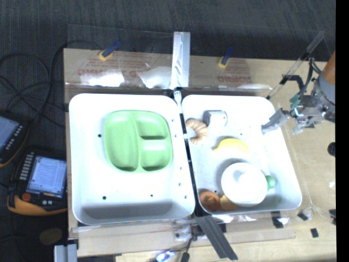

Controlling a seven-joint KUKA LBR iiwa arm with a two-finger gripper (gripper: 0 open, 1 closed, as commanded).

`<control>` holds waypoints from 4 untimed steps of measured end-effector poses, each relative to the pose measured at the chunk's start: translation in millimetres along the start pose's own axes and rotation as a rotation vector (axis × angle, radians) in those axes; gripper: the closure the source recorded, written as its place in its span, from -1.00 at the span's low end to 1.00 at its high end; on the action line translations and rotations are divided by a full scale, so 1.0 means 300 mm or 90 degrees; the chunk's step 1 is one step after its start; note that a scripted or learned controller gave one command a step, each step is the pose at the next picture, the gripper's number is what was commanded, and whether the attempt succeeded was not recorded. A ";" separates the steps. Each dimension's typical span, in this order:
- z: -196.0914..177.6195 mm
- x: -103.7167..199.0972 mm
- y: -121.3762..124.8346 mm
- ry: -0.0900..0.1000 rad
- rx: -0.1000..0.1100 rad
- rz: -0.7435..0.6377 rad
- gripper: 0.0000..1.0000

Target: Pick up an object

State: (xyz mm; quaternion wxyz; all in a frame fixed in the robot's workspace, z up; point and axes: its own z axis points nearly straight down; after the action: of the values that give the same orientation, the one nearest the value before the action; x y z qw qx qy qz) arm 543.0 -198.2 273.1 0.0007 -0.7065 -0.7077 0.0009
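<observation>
The gripper [283, 121] hovered at the right bin's [283, 162] two o'clock rim, its state impossible to tell, apparently approaching; next it needed lowering toward the banana [232, 144].

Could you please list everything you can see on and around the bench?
bins: 2, white, side by side on the bench
tray: 1, green, sectioned, left bin
doughnut: 1, tan, right bin by the divider
cup: 1, grey, right bin, far side
banana: 1, yellow, right bin, middle
bowl: 1, white, right bin, near side
ball: 1, green, beside the bowl
pastry: 1, brown, near corner
tablet: 1, left of bench
claw: 1, grey, above right bin's right rim
</observation>
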 end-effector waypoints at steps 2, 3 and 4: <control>0.599 0.096 0.178 0.000 -0.001 0.013 -1.00; 0.613 0.299 0.372 -0.003 -0.005 -0.082 -1.00; 0.611 0.298 0.414 -0.005 0.005 -0.312 -1.00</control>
State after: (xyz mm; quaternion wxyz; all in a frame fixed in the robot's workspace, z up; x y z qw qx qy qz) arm 666.7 -108.7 89.4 0.0009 -0.5134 -0.8581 0.0064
